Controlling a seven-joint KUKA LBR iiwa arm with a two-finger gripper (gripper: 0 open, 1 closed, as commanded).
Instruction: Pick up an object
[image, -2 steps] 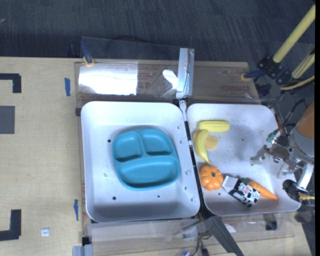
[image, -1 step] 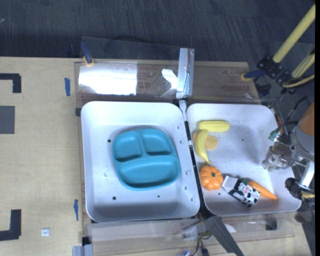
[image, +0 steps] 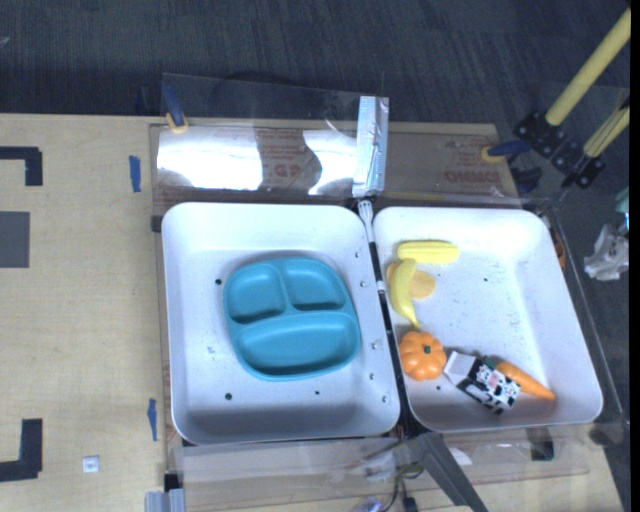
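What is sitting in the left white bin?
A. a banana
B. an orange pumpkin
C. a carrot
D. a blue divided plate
D: the blue divided plate lies in the left bin, while the banana, pumpkin and carrot are all in the right bin.

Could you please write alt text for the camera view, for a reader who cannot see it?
Two shallow white bins sit side by side on a wooden bench: the left bin holds a blue divided plate, and the right bin holds a yellow banana, a yellow corn cob, a small orange pumpkin, an orange carrot and a black-and-white toy, clustered along its left and near sides.
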